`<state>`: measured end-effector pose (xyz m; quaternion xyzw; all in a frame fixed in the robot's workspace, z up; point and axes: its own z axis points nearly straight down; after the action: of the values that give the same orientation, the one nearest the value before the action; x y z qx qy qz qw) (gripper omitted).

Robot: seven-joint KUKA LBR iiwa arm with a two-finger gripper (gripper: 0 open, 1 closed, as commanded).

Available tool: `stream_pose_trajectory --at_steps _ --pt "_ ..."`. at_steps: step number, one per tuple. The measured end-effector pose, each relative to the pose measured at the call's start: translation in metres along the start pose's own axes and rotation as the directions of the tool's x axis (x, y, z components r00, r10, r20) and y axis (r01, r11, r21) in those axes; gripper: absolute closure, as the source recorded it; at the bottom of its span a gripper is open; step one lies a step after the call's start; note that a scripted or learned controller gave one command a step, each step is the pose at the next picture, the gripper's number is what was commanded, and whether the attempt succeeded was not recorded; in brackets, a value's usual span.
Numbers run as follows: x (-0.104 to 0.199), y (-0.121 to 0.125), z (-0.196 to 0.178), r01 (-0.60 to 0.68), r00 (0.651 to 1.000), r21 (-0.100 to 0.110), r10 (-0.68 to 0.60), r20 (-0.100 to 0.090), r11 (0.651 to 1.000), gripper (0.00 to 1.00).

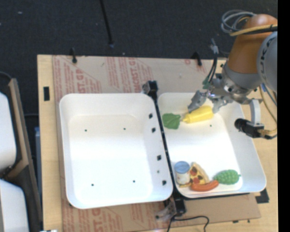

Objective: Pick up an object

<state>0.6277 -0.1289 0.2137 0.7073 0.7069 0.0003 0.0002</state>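
A wooden bench [101,74] under a fixed overhead camera carries two shallow white bins side by side. The left bin [77,129] is the landmark for what follows. Directly to its right, sharing a black divider strip, sits the right bin [241,144].

A grey robot arm [251,52] with an orange band reaches in over the far right corner of the right bin, well away from the left bin. Its gripper [206,102] hangs low above the far end of that bin, right over a yellow corn cob [199,115]. The cob's end sits at the fingertips, but a real grasp cannot be confirmed from this angle.

A green leafy piece [171,121] adjoins the cob's left end, just beside the left bin's right wall.

Near the left bin's front right corner lie a small blue-lidded can [181,172], a pizza slice [199,172], a red chilli [204,186] and a green bumpy vegetable [227,177], clustered together.
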Motion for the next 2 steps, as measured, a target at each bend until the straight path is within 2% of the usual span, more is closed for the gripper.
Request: stream_pose_trajectory --at_steps 1,2 --pt "-0.077 0.001 0.094 -0.006 1.0 0.008 0.006 0.0 1.0 0.0" --pt "-0.043 0.032 0.114 0.0 1.0 0.007 0.0 0.002 1.0 0.0"
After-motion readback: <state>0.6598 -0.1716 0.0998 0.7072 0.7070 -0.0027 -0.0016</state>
